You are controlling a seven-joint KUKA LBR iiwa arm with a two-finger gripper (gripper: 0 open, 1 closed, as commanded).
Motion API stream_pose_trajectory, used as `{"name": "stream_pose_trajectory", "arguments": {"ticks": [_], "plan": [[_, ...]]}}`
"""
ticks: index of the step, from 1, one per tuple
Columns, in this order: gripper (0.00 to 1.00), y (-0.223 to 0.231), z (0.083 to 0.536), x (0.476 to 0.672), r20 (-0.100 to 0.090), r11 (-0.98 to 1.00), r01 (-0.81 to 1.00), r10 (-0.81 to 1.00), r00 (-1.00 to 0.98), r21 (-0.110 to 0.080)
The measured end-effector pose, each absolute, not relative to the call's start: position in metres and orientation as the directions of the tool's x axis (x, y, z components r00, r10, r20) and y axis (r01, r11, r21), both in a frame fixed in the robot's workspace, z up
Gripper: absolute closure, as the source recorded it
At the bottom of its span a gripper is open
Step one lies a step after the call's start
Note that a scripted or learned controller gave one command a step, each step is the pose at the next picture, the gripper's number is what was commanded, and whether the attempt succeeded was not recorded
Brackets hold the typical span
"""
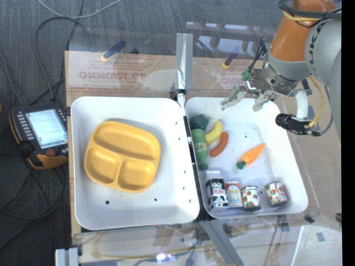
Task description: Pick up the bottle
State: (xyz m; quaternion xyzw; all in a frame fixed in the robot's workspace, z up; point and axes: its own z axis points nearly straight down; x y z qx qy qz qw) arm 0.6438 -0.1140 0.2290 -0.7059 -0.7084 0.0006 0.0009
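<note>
gripper (248,97): spread wide, grasping nothing, poised over right bin's (293,165) far edge | green bottle (199,147): lying lengthwise against that bin's left wall, smooth plastic cylinder, banana (214,131) touching it, likely crowding a grasp | carrot (251,154): tapered, apart | cans (247,194): upright along near wall | left bin (77,165): glossy yellow divided tray (122,155)

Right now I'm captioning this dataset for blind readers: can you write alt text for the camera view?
A grey robot arm's two-finger gripper hangs open over the far edge of the right white bin, holding nothing. That bin holds a green plastic bottle, a toy banana, sausage, carrot and four small cans. The left white bin holds a yellow divided tray.
</note>
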Motion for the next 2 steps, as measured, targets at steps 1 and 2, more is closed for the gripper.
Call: {"name": "stream_pose_trajectory", "arguments": {"ticks": [1,2], "plan": [[0.00,-0.073,0.214,0.626,0.000,-0.246,0.969,0.969,0.246,-0.005],[0.00,-0.113,0.093,0.624,0.000,-0.286,0.958,0.958,0.286,-0.002]]}}
